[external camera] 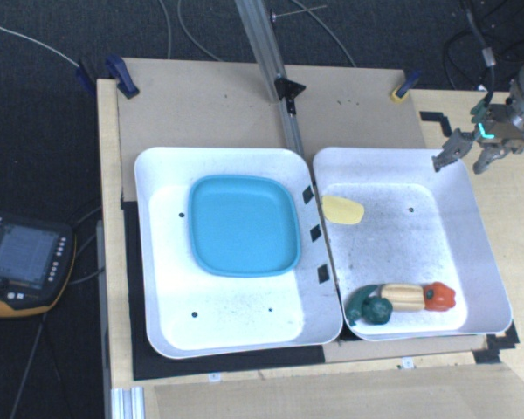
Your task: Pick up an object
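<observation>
My gripper (pixel 468 156) hangs at the far right, above the back right corner of the right bin (pixel 472 201). Its two dark fingers are spread apart with nothing between them. In the right bin, a yellow chip-shaped piece (pixel 342 209) lies near the left wall at the back. Along the front wall lie a dark green round object (pixel 369 309), a tan bun-like piece (pixel 403 297) and a red piece (pixel 439 296), side by side in a row. They are well away from the gripper.
The left bin (pixel 162 260) holds a blue square plate (pixel 244 225). A metal pole (pixel 264 37) slants over the bench at the back, ending between the bins. A handheld pendant (pixel 22 260) lies on the floor at the left. Cables run across the dark floor.
</observation>
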Available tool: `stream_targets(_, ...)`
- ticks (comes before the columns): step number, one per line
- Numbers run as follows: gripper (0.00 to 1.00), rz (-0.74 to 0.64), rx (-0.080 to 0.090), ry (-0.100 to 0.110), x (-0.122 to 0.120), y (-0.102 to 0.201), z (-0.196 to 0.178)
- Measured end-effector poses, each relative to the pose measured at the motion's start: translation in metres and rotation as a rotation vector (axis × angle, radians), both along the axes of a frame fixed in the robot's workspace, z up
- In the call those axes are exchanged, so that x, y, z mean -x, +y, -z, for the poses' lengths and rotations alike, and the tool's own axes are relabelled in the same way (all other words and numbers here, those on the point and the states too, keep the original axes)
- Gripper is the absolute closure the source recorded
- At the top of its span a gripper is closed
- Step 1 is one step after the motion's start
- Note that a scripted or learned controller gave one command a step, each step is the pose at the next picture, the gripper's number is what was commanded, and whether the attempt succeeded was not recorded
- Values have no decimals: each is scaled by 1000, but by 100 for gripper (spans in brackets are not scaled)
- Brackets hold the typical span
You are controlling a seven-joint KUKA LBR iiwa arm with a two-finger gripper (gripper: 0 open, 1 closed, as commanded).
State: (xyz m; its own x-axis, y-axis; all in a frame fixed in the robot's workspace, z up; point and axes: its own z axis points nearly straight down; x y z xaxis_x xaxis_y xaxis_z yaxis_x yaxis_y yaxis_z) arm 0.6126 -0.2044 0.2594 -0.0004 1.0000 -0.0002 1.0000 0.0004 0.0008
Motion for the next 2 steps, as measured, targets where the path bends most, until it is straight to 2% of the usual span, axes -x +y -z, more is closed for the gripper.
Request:
stream_targets(1,0,0,0,0,0,0,0)
stream_targets(2,0,0,-1,5,-6,-7,56)
